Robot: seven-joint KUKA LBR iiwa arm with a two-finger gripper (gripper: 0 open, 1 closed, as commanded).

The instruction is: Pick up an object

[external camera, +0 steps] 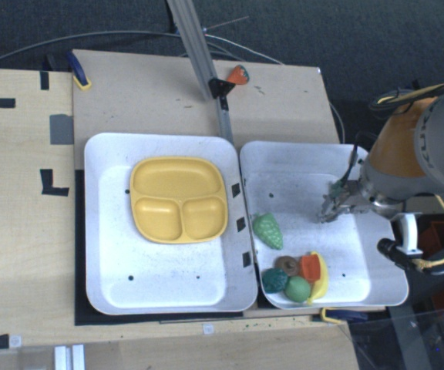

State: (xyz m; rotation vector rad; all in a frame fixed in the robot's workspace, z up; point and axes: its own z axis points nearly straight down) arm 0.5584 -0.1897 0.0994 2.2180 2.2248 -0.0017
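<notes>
Below and left of our jaws (331, 210), the green leafy toy (268, 230) lies ungrasped; we cannot tell their spread.

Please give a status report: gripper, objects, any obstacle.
Gripper low over bare floor of right bin, nothing seen in it. Small objects clustered at bin's near corner, green piece apart. No obstacle between.

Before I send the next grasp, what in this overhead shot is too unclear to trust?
- Gripper: fingers too small and blurred to read, over the right bin.
- Toy pile in that bin's near corner: pieces overlap, hiding their outlines.
- Arm: cut off by the frame's right side.
</notes>
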